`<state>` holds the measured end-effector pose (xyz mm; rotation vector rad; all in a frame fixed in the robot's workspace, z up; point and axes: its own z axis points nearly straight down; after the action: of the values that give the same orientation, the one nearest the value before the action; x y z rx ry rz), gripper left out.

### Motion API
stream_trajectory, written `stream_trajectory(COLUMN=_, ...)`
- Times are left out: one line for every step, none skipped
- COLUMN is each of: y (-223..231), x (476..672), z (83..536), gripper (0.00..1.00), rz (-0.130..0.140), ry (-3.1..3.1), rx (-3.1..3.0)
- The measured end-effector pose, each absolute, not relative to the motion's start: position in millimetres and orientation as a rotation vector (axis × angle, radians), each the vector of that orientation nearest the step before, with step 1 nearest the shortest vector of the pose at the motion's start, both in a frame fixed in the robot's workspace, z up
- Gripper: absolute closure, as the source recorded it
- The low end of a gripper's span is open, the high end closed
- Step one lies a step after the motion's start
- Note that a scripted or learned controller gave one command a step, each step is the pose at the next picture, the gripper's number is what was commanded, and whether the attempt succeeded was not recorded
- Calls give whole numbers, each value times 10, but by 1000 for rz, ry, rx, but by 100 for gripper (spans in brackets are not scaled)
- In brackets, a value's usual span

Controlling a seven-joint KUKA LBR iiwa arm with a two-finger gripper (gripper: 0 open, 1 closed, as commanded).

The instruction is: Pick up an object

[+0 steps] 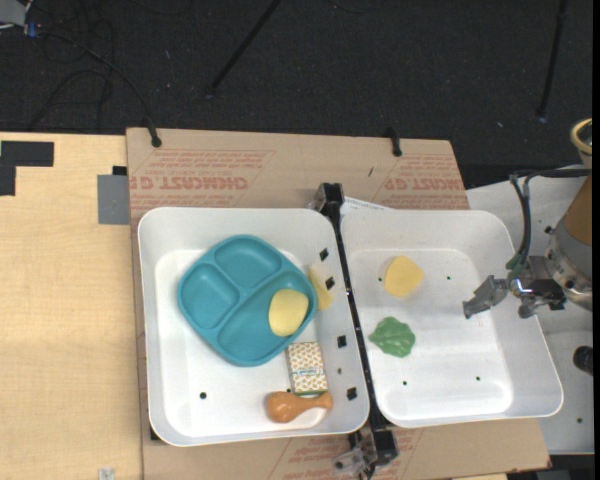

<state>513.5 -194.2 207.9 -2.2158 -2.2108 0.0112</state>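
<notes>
Dark carpet strewn with cables lay behind the pale wooden desk (50, 298), on which a cardboard sheet (280, 173) carried two shallow white bins side by side, their inner rims meeting along a black divider (345, 308). Within the left bin (165, 368), a teal sectioned plate (230, 293) took up most of the floor, tilted toward the near right, with a yellow round piece (289, 311) resting on its right edge close to the divider. Just below the plate lay a small patterned packet (307, 367), and nearer the front rim sat a toy drumstick (296, 404), leaving open floor only along the bin's left and lower-left margins. The right bin (520, 388) was far roomier: a yellow lump (403, 276) sat in its upper left part and a green leafy piece (392, 336) just below it, the two near each other but apart, both close to the divider side. All of the right half and front of that bin's floor stood bare. The pincer (480, 301) hung over the right bin's right side, well apart from both pieces, its fingers apparently spread and holding nothing, with the arm's wrist (570, 273) reaching in past the right rim.
</notes>
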Motion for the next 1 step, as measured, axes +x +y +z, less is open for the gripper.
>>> stream_trajectory(y=-1942, x=5161, z=2135, gripper=0, rz=2, ry=-2219, rx=-2219)
